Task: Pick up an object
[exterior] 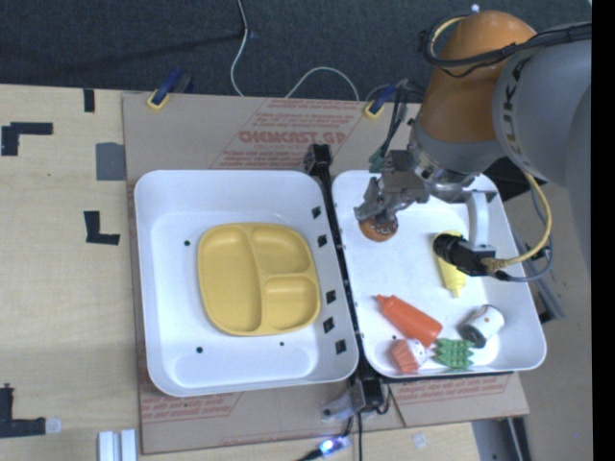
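camera view: claw [381,211] hides most of a small brown object [378,229].

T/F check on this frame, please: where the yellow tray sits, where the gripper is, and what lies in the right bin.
1. The yellow tray lies in the left bin. True.
2. The gripper is over the left bin. False: it is over the far left part of the right bin, at a small brown object.
3. An orange carrot lies in the right bin. True.
4. The green toy sits on the tray. False: it lies at the right bin's near edge.
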Motion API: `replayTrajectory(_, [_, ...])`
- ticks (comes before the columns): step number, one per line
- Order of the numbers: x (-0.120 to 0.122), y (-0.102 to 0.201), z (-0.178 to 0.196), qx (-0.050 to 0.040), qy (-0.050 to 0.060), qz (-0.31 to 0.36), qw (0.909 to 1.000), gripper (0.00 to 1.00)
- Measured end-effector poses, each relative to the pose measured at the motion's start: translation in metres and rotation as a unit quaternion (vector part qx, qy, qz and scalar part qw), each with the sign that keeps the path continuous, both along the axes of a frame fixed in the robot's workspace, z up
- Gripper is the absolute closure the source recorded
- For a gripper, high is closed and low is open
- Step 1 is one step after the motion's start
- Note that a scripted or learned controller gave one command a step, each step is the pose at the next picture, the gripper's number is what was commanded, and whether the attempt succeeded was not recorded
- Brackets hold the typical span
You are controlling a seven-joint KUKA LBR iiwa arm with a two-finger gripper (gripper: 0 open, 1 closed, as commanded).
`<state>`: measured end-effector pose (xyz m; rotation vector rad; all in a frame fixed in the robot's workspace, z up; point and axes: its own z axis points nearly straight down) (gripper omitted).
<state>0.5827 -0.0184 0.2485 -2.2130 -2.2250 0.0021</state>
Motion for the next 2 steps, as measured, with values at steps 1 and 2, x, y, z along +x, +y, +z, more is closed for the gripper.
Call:
replayTrajectory(1, [-0.011,0.045,-0.016,-0.0004,0.001,0.0,1.0,1.0])
replayTrajectory(2, [-0.024,0.092,-0.028,-0.0002,0.0,0.0,1.0,1.0])
